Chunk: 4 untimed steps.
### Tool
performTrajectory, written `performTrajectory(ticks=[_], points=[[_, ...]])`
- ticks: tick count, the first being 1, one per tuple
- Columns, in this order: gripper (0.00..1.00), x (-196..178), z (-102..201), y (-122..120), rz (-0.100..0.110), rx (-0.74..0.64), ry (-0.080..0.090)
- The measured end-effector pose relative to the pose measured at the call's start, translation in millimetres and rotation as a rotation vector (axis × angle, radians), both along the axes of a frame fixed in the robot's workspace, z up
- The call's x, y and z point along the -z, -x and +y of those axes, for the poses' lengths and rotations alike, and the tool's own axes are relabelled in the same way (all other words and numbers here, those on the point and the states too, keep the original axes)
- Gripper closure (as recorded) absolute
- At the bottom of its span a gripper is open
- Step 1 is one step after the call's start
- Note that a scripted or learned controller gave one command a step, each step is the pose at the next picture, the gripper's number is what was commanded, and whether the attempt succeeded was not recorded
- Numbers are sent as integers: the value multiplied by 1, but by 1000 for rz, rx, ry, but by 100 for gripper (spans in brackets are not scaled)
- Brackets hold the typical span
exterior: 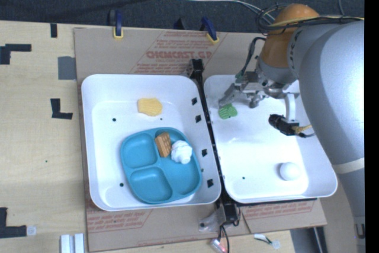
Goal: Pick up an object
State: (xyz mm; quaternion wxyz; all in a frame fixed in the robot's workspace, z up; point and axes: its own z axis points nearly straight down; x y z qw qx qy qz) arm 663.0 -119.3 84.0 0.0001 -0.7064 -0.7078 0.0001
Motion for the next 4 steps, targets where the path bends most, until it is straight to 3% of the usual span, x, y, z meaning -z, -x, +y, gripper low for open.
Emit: performTrajectory(ticks=[1, 2, 3, 4], points=[[0, -2, 18, 46, -1, 1, 0], [0, -24, -36, 33, -2, 5, 2], [0, -76, -20, 56, -5, 1, 0], [0, 3, 23, 13, 4, -2, -1]])
